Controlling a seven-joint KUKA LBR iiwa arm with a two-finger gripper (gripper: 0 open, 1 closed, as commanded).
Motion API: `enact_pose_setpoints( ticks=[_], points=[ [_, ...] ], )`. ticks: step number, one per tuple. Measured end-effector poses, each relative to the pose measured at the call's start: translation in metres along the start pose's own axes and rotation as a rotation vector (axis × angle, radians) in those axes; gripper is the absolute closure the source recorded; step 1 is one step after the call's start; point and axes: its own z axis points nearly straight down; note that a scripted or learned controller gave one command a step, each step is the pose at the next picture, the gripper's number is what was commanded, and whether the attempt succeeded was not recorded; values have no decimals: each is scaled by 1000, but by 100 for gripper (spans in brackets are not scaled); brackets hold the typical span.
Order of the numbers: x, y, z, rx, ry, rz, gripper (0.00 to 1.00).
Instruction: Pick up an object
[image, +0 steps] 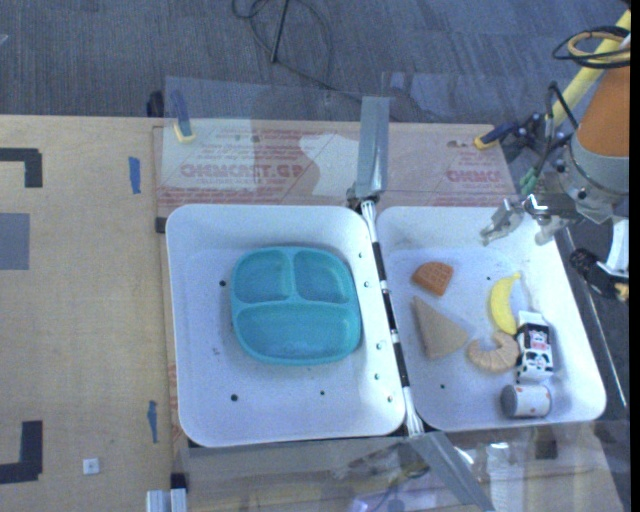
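The right bin (470, 412) holds several small items: an orange biscuit (433, 277), a tan wedge (436, 328), a yellow banana (504, 304), a round pastry piece (492, 354), a small black-and-white carton (535, 349) and a grey can (526, 400) lying on its side. My gripper (520, 222) hangs over the bin's far right corner, above and right of the biscuit. Its fingers are spread apart with nothing between them.
The left bin (200, 400) bears a teal divided plate (296, 304). A metal divider (373, 150) stands behind the gap between the bins. Cables and the arm's wrist crowd the upper right. Blue tape marks dot the wooden bench at left.
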Motion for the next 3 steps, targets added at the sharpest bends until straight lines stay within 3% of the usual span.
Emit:
enact_pose_setpoints(
  ticks=[1,2,3],
  points=[
    [5,-20,108,-20,-4,18,0],
    [-24,-58,133,-7,-2,105,0],
    [10,7,133,-6,-2,89,0]
  ],
)
